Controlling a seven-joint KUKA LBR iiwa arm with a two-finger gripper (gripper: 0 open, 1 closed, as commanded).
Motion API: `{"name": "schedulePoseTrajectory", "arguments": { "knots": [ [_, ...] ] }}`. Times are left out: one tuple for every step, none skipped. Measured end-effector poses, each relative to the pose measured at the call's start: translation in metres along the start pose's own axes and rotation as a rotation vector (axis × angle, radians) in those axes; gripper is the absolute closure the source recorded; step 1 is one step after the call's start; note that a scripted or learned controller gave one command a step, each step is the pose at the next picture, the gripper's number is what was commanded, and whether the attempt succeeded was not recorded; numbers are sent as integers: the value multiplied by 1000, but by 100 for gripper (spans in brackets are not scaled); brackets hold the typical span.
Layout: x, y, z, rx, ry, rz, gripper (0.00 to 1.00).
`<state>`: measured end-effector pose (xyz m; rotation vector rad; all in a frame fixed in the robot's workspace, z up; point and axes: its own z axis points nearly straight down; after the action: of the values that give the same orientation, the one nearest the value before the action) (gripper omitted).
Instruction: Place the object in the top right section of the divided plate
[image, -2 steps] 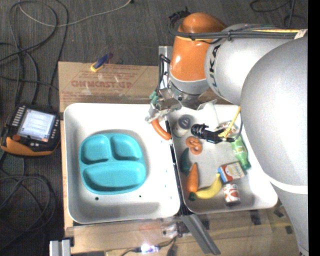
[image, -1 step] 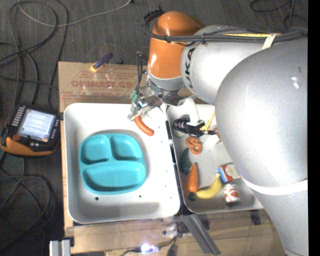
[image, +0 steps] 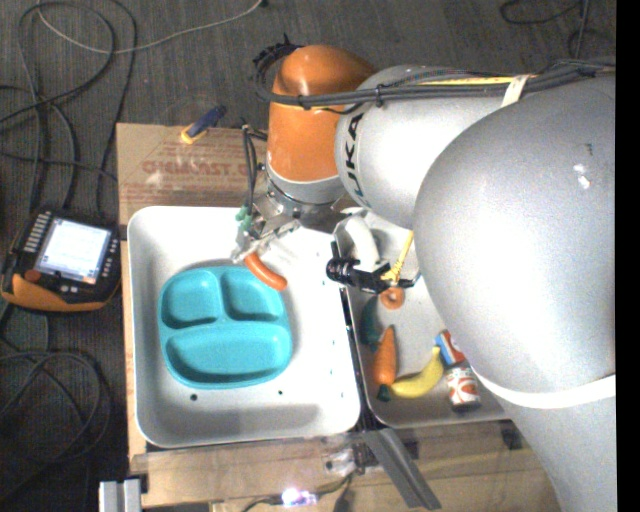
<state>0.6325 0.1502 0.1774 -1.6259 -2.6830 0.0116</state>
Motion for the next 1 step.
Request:
{"name": "schedulePoseTrajectory", "arguments": {
  "knots": [
    [0, 0, 0, 0, 1, 0, 0]
  ]
}}
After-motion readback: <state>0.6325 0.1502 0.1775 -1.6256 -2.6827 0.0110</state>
